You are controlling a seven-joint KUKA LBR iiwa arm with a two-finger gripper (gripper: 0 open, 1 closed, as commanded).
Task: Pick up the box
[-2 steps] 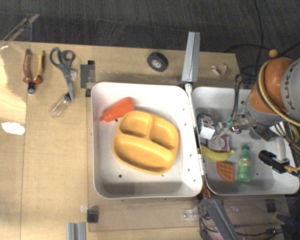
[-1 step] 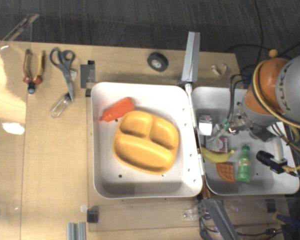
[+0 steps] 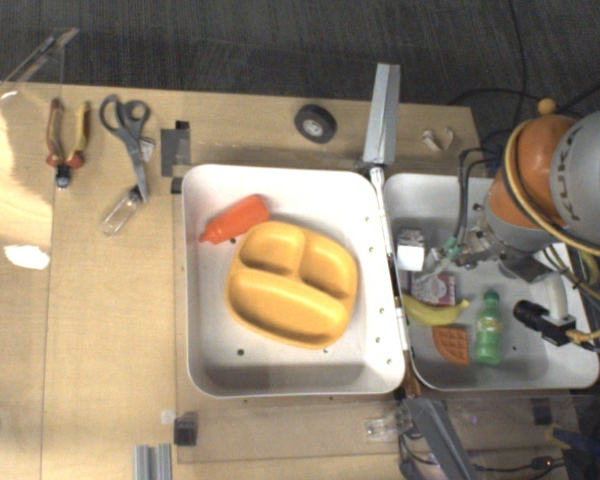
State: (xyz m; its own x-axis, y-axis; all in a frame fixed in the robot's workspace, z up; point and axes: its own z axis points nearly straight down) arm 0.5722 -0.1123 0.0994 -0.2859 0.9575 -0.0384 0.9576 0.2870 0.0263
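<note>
Box-wise, one small white and grey box (image 3: 410, 252) lies in the right bin (image 3: 570, 373), close against that bin's left wall and towards its far end. Just below it lies one pink and white packet (image 3: 435, 288), and under that one yellow banana (image 3: 433, 311), its curve running across the bin. One brown waffle-like toy (image 3: 451, 344) sits next to the banana's lower side, and one green bottle (image 3: 488, 328) stands or lies just to the right of the waffle; which of the two is hard to judge.

The gripper (image 3: 458, 252) hangs over the right bin, just beside the box on its right, at the end of the grey arm with its orange band (image 3: 525, 173). Cables and wrist parts clutter it, so I cannot tell whether it is spread or pressed together, and nothing shows pinched in it.

The left bin (image 3: 210, 358) holds two things: one yellow divided tray (image 3: 292, 283), turned at a slant, and one orange carrot-shaped toy (image 3: 233, 218) near the tray's upper left corner.

On the wooden bench (image 3: 80, 348) beyond the bins lie one pair of scissors (image 3: 130, 138), one pair of red-handled pliers (image 3: 65, 140) and one black roll of tape (image 3: 315, 123), all well apart from the box.
</note>
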